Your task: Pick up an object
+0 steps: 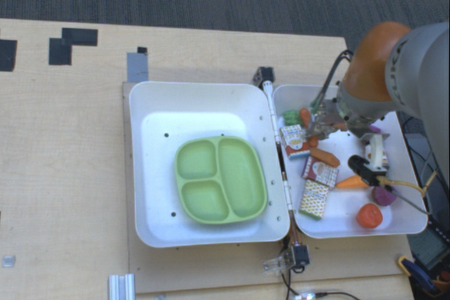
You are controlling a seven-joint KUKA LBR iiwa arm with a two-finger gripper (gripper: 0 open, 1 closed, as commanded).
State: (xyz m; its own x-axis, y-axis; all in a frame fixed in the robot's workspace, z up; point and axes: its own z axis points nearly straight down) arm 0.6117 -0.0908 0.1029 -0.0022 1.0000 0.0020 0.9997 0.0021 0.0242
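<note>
Beneath the arm [394, 74], half-hidden gripper [320, 124]

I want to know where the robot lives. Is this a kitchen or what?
Probably a robot lab, not a kitchen. A grey and orange robot arm reaches over two white bins on a wooden bench, and the food in the right bin looks like toys.

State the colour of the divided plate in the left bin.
Light green. The divided plate shows best in the camera view, lying in the white left bin.
</note>
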